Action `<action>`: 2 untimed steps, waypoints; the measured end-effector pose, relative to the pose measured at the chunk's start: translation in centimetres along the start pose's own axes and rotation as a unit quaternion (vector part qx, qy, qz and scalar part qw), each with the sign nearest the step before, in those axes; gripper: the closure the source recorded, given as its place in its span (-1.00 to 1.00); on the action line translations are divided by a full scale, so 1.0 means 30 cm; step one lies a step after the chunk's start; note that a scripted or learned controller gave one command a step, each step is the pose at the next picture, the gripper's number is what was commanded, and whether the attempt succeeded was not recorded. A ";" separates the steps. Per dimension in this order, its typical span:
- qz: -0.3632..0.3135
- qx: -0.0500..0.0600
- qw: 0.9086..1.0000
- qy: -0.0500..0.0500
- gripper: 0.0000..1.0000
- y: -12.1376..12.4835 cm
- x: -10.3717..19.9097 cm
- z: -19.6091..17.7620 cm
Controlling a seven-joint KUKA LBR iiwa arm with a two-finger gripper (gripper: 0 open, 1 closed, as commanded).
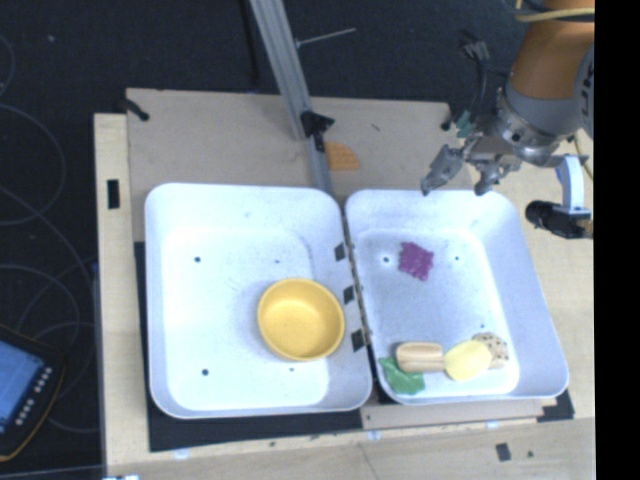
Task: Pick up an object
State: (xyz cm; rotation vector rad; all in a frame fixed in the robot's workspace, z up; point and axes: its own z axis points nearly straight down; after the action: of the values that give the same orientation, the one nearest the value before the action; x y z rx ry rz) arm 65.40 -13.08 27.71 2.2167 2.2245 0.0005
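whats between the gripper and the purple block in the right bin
Nothing but bare white bin floor. In the camera view the open gripper hangs over the bin's far rim, and the purple block lies apart below it.

No readable text, labels, brand names, numbers or signs anywhere in the frame, bins and bench surfaces unmarked

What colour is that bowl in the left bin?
Yellow bowl, clear in the camera view.

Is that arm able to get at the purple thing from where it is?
Probably yes. The gripper hangs open above the right bin's far edge, and the purple piece lies alone with nothing over it.
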 end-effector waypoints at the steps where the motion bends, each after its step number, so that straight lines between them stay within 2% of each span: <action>1: 0.000 0.000 1.000 0.000 -1.00 0.000 -0.001 0.000; 2: 0.002 0.002 1.000 -0.001 -1.00 -0.032 -0.010 0.158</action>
State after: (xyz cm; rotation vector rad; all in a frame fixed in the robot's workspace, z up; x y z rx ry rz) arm 64.44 -13.39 22.96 2.2229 2.2209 -0.0075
